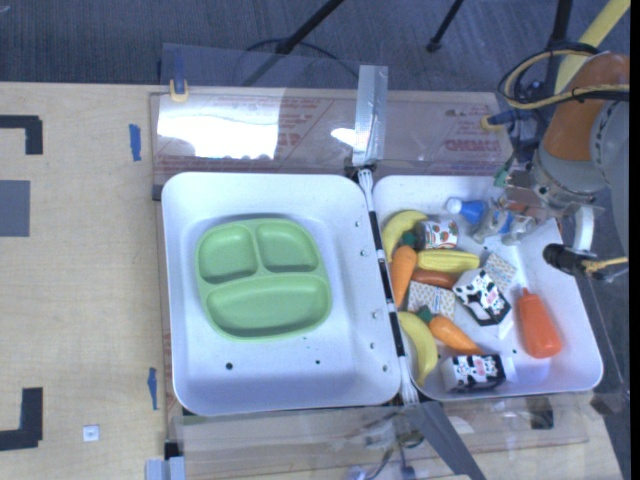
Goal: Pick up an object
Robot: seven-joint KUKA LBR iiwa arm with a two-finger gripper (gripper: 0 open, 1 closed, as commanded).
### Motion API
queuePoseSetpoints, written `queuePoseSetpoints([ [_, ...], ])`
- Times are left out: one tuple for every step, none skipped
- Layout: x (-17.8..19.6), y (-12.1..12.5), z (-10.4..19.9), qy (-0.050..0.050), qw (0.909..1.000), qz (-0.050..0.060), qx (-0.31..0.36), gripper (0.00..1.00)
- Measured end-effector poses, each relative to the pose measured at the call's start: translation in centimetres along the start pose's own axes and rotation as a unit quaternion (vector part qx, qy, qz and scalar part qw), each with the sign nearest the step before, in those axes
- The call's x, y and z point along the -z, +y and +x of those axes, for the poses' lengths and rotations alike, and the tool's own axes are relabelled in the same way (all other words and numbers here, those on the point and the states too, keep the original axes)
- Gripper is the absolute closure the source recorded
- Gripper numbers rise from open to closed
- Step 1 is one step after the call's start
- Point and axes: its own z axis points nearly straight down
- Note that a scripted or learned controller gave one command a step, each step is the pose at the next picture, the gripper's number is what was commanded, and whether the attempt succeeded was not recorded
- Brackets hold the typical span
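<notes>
My hand [505, 213] hung over the right white plastic bin's [585, 363] far corner, near a small blue-capped bottle [467, 209]. I could not tell its grip. I think reaching down came next.

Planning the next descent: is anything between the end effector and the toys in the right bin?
Nothing visible does. The end effector hangs over the right bin's far corner, with the blue-capped bottle beside it and the cow-print carton nearer the front.
</notes>
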Motion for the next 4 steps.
queuePoseSetpoints([
  [7.4,0.7,-0.6,-0.004,0.9963,-0.032,-0.079,1.00],
  [4.8,0.5,0.8,-0.006,0.9996,-0.029,0.000,1.00],
  [19.8,-3.2,0.2,-0.006,0.9995,-0.032,-0.004,1.00],
  [35.2,-4.2,-0.1,-0.006,0.9989,-0.032,-0.033,1.00],
])
